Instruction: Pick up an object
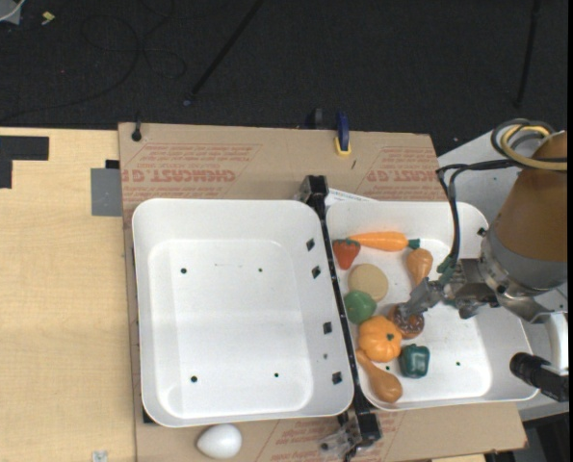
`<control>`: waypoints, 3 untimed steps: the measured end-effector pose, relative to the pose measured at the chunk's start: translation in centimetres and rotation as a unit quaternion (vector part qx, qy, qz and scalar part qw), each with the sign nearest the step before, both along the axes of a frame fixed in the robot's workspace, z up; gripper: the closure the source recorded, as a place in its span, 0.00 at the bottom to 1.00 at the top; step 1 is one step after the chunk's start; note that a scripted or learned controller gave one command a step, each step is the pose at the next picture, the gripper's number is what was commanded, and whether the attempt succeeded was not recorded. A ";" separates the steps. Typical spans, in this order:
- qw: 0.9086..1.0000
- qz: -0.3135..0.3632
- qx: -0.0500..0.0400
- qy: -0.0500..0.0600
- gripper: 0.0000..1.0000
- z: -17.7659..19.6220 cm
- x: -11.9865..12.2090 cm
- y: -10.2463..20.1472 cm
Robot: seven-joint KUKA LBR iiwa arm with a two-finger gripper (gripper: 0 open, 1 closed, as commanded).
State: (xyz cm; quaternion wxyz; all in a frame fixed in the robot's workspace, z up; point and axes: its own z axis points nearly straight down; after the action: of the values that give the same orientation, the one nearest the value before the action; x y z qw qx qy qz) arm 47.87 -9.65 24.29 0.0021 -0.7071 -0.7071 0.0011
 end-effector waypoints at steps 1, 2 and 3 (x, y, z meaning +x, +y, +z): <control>1.000 0.002 0.001 -0.010 0.00 -13.5 0.3 -1.0; 1.000 -0.003 -0.002 -0.010 1.00 -12.6 0.3 -1.4; 1.000 0.003 -0.001 -0.004 1.00 -9.4 6.4 1.8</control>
State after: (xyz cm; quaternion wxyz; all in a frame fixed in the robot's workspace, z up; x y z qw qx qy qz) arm 54.30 -7.84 14.94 -0.0010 -0.7053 -0.7089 -0.0012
